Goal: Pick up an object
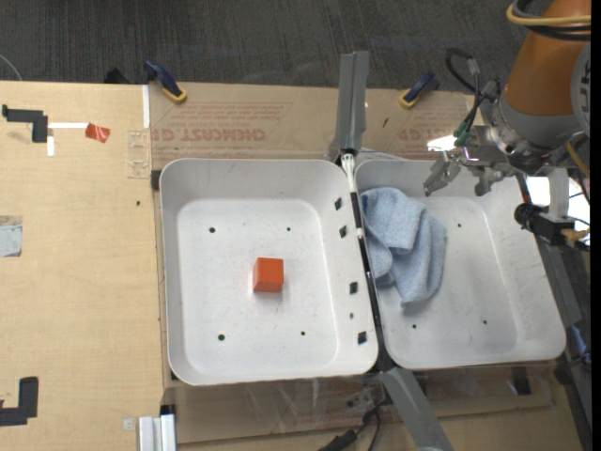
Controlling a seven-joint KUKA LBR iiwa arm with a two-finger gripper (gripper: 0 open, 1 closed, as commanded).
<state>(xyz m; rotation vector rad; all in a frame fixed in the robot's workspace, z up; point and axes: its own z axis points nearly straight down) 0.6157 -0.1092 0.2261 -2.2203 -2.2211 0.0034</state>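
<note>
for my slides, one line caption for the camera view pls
Gripper above right bin beside blue cloth; orange block in left bin.

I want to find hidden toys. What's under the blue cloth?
The blue cloth lies crumpled on the right bin's white floor, against its left wall. Whatever sits beneath its folds is covered.

One fixed camera. It was mounted above my bench point(75, 252) and looked down at a slant, far enough back to take in both white bins whole: the left bin point(188, 346) near frame centre, the right bin point(526, 336) toward the right edge. A strip of dark floor point(235, 17) ran along the top of frame. My arm point(549, 54) entered from the upper right. No second view was catalogued, so no overlap was recorded.
</note>
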